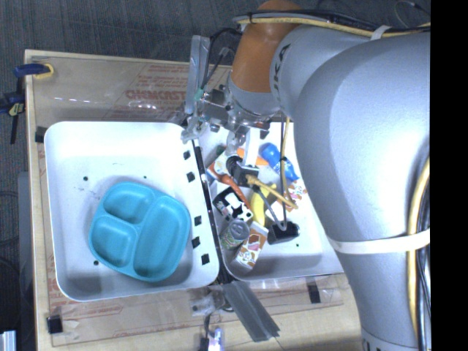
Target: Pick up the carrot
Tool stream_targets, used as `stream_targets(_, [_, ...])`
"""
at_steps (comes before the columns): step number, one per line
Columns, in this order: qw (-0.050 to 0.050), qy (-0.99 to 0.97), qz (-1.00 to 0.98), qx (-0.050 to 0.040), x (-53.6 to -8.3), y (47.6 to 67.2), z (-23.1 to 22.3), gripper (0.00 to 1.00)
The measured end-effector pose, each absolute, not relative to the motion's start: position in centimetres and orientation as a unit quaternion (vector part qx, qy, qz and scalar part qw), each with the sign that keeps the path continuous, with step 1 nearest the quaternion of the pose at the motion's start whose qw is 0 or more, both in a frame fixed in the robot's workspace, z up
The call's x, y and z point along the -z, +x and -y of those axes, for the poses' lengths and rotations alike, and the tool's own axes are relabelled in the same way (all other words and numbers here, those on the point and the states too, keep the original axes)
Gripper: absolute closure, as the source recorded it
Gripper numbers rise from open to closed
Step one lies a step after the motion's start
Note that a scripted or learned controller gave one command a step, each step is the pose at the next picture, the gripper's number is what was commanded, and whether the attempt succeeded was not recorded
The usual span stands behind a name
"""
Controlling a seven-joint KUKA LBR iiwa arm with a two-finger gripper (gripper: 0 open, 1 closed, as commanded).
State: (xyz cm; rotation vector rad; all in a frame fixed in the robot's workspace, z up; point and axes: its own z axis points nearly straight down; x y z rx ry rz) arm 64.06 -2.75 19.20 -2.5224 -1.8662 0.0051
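The arm [351,123] hides much of the right bin [307,251] — gripper [235,141] state unclear amid clutter.

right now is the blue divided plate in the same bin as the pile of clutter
No, the blue divided plate lies alone in the left bin, while the pile of clutter sits in the right bin.

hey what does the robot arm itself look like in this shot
The arm is a thick, rounded grey shell with an orange band above the wrist. Thin cables run along its top, and a pale strap rings its lower body. The wrist ends in bare metal hardware.
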Motion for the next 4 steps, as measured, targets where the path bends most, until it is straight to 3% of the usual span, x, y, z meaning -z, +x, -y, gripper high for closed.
stream_targets(1, [0.006, -0.805, 0.593, 0.0050, -13.8, 61.9, 6.2, 0.00])
stream_targets(2, [0.006, -0.807, 0.590, 0.0143, -12.4, 59.3, 6.2, 0.00])
stream_targets(3, [0.012, -0.799, 0.600, 0.0214, -13.3, 59.6, 4.3, 1.00])
stream_targets(4, [0.002, -0.925, 0.379, -0.0021, -19.1, 54.4, -0.4, 1.00])
